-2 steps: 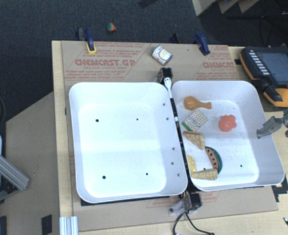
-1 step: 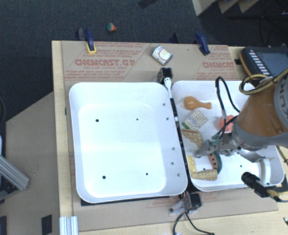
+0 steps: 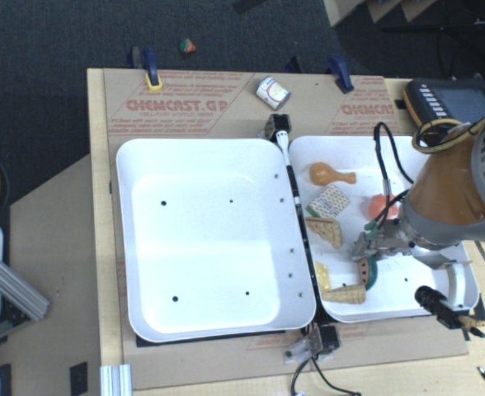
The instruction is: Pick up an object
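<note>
Objects crowd the right bin (image 3: 391, 308) — an orange pear-shaped toy (image 3: 331, 173), a patterned block (image 3: 330, 200), a dark green piece (image 3: 367, 273) just beside the end effector (image 3: 368, 247); its grip state is unclear.

From my console the feed was evenly lit from overhead, with no hard glare. The left bin (image 3: 209, 238) read bright, nearly washed out; soft shadow pooled just under the gripper (image 3: 373, 250) on the right bin (image 3: 407, 299). The picture was grainy, the objects beside the gripper slightly soft, and the dark floor (image 3: 61, 23) beyond the bench stayed dim.
</note>
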`<control>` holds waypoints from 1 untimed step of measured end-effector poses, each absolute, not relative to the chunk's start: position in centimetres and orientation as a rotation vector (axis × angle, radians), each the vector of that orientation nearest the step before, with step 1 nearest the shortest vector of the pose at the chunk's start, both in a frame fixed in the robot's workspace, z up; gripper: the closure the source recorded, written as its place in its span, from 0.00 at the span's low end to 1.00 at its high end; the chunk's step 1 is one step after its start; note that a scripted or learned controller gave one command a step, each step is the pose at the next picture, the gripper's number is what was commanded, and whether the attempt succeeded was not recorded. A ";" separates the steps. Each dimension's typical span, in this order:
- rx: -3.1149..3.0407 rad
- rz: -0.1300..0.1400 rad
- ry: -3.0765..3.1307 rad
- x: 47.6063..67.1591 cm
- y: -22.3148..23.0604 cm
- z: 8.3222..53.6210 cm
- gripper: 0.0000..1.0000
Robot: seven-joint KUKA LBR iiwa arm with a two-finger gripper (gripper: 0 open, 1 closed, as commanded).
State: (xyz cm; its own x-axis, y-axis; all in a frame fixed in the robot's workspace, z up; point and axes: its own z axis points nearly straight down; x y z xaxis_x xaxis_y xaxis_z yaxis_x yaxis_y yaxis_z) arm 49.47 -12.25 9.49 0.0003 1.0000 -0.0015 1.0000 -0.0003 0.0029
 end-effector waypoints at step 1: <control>2.204 0.016 2.232 50.1 -1.8 19.0 1.00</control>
State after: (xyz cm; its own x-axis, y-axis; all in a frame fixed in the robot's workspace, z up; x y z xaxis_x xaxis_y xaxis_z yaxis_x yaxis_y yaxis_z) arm 50.09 -1.80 19.01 -0.0130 0.9999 0.0040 0.9999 0.0129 0.0108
